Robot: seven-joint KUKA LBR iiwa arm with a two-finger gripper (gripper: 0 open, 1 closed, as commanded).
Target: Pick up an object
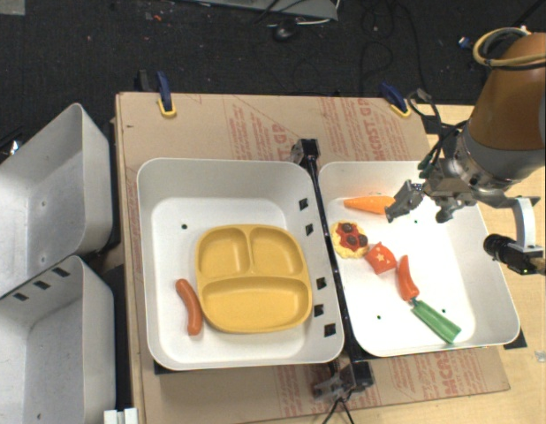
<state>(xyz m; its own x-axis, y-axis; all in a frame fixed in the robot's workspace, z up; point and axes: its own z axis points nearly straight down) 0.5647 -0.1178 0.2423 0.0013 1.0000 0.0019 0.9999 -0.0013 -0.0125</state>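
Jaws (425, 203) spread wide, empty, just right of carrot (368, 205); should center over carrot, descend, then clench.

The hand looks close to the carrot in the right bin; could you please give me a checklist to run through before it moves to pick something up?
1. Hand open: ok, fingers spread.
2. Nothing between the fingers: ok.
3. Carrot within reach: ok, it lies just left of the hand in the right bin.
4. Carrot free of neighbours: ok, apart from the small pizza below it.
5. Hand height above the bin floor: cannot tell.
6. Fingers lined up across the carrot: not ok, the hand is off to its right end.
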